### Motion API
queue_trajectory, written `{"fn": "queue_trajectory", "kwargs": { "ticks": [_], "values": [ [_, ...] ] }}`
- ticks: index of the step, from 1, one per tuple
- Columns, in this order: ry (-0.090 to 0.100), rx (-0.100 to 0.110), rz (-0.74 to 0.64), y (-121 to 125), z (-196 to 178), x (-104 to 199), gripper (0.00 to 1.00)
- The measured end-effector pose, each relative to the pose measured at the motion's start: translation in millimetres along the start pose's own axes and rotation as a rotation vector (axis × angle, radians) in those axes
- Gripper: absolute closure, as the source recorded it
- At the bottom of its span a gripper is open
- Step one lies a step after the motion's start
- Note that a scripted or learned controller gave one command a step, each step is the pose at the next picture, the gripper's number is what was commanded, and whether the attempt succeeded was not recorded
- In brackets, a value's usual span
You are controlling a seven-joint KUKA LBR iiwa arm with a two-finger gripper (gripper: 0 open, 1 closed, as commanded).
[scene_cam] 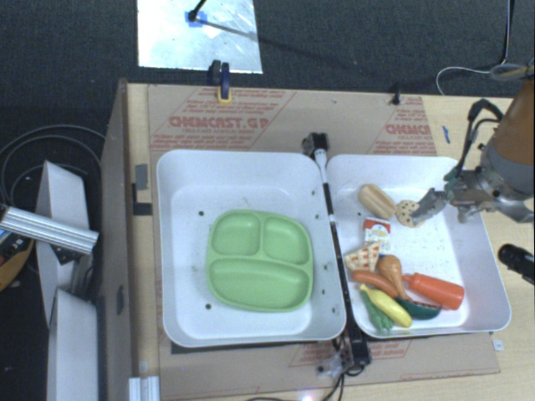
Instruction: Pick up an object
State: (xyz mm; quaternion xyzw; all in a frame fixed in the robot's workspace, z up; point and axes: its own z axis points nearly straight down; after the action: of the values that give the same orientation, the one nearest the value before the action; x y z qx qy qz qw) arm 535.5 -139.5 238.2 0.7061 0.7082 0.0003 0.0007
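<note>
1. The counter (276, 107) carries 2 shallow white bins side by side. The left bin (180, 224) holds a green divided plate (259, 260); the right bin (485, 257) holds the toy food that the task could draw from.
2. The food lies mostly along the right bin's left half: a tan bread roll (377, 200) near the top, a small brown cookie (406, 212) just beside it, a red and white carton (377, 231) below, then a waffle-like piece (361, 260), a brown drumstick (391, 271), an orange carrot (435, 288) and a yellow piece (386, 306) crowded together toward the near edge.
3. The claw (428, 205) reaches in from the right, its tip just beside the cookie and near the bread roll. Whether its fingers are apart or together cannot be told from this view, and nothing is seen gripped.
4. The step in hand looks like the approach: the claw is lining up on the cookie or the roll, with no lift begun.
5. The next move likely calls for centring over 1 item, descending cleanly, and closing without nudging the neighbouring piece away.
</note>
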Motion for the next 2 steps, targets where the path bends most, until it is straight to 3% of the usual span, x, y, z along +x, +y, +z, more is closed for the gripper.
{"fn": "queue_trajectory", "kwargs": {
  "ticks": [1, 2],
  "values": [
    [0.002, 0.003, -0.005, 50, 70, 35, 0.00],
    [0.002, 0.004, 0.008, -19, 157, 13, 0.00]
  ]
}}
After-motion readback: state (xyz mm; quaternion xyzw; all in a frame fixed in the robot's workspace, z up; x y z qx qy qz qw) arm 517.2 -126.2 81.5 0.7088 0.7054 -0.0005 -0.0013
